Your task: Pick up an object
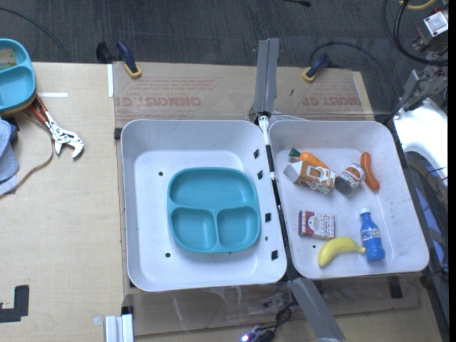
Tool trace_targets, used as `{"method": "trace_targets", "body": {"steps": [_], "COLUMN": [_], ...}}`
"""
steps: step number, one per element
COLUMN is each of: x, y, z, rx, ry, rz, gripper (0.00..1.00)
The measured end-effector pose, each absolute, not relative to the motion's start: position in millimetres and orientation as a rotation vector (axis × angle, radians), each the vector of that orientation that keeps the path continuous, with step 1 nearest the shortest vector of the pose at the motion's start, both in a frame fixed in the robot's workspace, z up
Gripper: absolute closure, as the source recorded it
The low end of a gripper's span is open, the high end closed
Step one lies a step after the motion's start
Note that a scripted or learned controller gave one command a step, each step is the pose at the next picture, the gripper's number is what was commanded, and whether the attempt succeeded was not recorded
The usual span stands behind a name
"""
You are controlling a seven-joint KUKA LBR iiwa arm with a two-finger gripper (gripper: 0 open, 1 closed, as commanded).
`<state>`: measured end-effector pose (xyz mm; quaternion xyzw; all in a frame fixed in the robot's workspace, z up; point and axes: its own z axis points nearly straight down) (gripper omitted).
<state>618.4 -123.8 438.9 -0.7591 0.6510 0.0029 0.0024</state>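
Observation:
The right bin (399, 148) holds several small items. An orange and white carton (311, 172) lies at its upper left, next to a grey and red can (350, 178) and an orange hot dog (369, 171). Lower down lie a red and white box (316, 224), a yellow banana (338, 249) and a blue bottle (370, 236). The left bin (139, 162) holds a teal divided plate (214, 209).
A white part of the arm's base (427, 130) stands at the right edge beside the right bin. On the bench to the left lie a wrench (63, 140), a teal tray (14, 77) and grey cloth (7, 159). Clamps (127, 59) sit at the back edge.

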Motion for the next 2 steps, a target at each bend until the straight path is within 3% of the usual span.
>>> {"method": "trace_targets", "body": {"steps": [1,2], "x": [604.7,607.1], "y": [-110.5,-109.6], "z": [438.6,444.6], "rx": [-2.990,-2.984], "ry": [0.946,0.944], "rz": [0.009,0.018], "gripper": [1.00,1.00]}}
